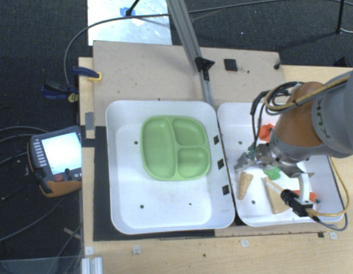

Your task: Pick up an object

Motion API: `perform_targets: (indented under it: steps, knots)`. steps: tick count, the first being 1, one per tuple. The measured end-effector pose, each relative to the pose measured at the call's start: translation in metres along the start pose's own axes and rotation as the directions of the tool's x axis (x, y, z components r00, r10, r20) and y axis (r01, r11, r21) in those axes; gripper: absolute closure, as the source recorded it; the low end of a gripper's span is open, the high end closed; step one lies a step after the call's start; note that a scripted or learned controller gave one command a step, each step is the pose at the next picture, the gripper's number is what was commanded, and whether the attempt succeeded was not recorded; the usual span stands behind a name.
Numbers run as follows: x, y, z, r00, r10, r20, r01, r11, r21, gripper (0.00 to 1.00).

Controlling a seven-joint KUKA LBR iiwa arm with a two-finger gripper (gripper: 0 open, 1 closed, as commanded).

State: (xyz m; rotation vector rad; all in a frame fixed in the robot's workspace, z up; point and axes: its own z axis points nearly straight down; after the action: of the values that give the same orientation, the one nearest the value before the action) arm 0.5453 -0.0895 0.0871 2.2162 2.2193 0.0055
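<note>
Right bin first, since its front edge sits closest to the lens: that shallow white plastic bin (pixel 245 213) holds a small pile of stuff. Lying in it is a tan cone-shaped piece (pixel 244 185) that looks like a toy ice cream cone, pointing toward the front rim. Just beside it, further right, lies a tan flat wedge (pixel 275 198), maybe a toy bread slice, can't really tell. A small green object (pixel 273 173) sits between them, tucked partly under the arm, and an orange bit (pixel 264 132) pokes out near the back of the bin next to the cables.

Arm-wise, the grey KUKA arm with the orange band (pixel 302 124) reaches in from the right and hangs over that same bin. Its jaws (pixel 249 159) are down low just above the cone's wide end, near the green thing. Honestly I cannot tell whether they're spread or pressed together, too blurry and half hidden by the wrist. Nothing visibly sits between them.

Over in the left white bin (pixel 125 210) lies a pale green divided plastic plate (pixel 175 147) with three compartments, well apart from the arm. Both bins sit on a brown board counter (pixel 142 73).
</note>
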Motion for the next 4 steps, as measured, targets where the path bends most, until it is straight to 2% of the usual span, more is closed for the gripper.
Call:
perform_targets:
  steps: [1, 2, 3, 4]
  knots:
    - [0.001, 0.002, -0.012, 1.000, 0.000, -0.002, 0.000, 1.000, -0.008, 1.00]
    - [-0.003, 0.007, -0.073, 1.000, -0.003, -0.001, 0.003, 1.000, 0.003, 1.00]
    - [-0.006, 0.004, -0.134, 1.000, -0.003, -0.001, 0.003, 1.000, 0.003, 1.00]
    - [-0.006, 0.006, -0.179, 1.000, -0.004, -0.001, 0.004, 1.000, 0.001, 1.00]
